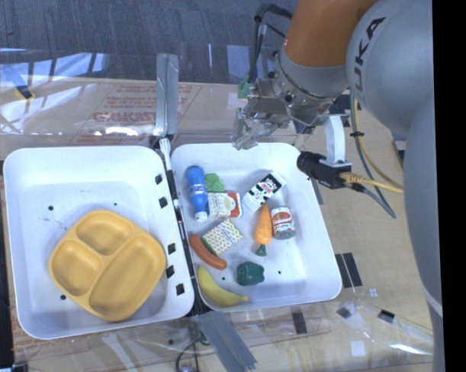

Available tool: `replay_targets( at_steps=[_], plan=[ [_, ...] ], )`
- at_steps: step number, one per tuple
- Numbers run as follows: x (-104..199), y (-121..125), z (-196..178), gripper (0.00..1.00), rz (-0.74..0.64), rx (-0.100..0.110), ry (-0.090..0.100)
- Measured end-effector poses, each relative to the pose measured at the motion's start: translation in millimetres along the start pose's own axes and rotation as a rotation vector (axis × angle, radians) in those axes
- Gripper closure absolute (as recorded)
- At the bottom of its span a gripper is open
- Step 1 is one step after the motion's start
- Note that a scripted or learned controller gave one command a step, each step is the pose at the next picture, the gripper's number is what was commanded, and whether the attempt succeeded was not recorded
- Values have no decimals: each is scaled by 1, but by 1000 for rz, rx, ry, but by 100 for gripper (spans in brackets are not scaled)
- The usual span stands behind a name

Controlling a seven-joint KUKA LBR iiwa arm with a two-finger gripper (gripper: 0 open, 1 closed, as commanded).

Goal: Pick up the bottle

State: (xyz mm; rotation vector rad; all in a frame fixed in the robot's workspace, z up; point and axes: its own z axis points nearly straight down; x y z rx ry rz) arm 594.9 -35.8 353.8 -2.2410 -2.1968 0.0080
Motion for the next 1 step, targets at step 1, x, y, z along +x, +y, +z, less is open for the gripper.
replay_targets(
  at_steps=[1],
  plan=[
    [0,0,0,0,0,1,0]
  ],
)
